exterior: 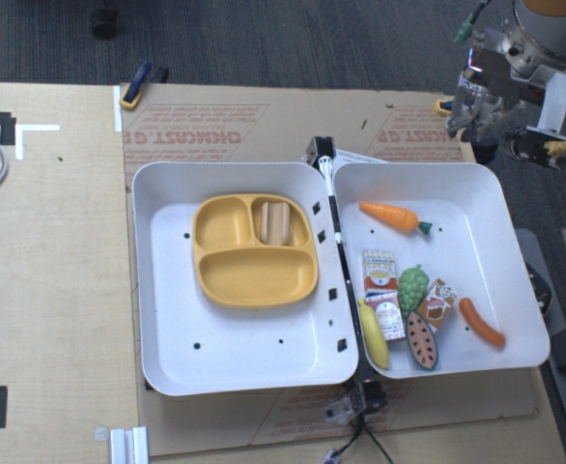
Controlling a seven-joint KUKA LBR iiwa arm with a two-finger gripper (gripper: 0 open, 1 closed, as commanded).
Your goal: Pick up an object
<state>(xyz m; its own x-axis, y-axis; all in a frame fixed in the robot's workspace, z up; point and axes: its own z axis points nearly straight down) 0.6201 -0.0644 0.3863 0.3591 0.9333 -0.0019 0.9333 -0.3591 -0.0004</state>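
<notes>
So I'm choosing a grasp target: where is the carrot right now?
In the camera view, the carrot lies in the right bin, near its upper left corner, apart from the cluster of toy food below it; the gripper hangs beyond the bin's far edge.

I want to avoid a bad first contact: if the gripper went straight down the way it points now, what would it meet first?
Probably the brown cardboard just behind the right bin's far rim; the gripper hangs there, not over the toys. Depth is uncertain.

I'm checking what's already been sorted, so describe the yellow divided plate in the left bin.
The yellow divided plate looks like matte plastic, rounded-square, with two small upper compartments and one wide lower one. It lies flat in the left bin, toward its back. A small tan block sits in the upper right compartment.
</notes>
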